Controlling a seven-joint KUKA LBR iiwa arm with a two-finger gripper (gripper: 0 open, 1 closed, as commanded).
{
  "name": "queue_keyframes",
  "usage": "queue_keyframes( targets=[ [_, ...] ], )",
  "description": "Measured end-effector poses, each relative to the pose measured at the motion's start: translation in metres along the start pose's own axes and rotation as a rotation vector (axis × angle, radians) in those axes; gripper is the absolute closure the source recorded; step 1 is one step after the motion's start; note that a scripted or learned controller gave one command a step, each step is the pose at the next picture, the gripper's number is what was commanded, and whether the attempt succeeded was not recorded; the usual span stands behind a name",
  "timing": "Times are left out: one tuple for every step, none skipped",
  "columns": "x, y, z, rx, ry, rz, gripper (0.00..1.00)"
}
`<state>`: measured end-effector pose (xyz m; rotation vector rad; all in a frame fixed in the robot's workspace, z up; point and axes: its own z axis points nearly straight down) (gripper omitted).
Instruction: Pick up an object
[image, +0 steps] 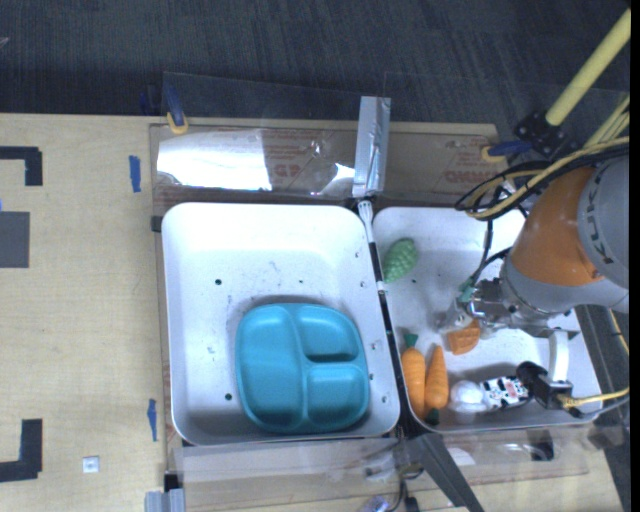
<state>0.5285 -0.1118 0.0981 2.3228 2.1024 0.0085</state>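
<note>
My gripper hangs low over the middle of the right bin, below the arm's orange band. Directly under and touching its tip lies a small orange piece; I cannot tell whether it is gripped. A green knobbly toy rests near the bin's upper left wall. Two orange carrots lie side by side at the bin's lower left. A white lump and a black-and-white toy sit along the front wall.
The left bin holds a blue divided plate in its front half. A clear plastic sheet and a taped divider stand behind the bins. Yellow and black cables trail at the upper right.
</note>
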Motion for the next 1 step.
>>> queue_keyframes(
  targets=[
    [0.0755, 0.0637, -0.1149, 0.003, 0.004, -0.088, 1.0]
  ],
)
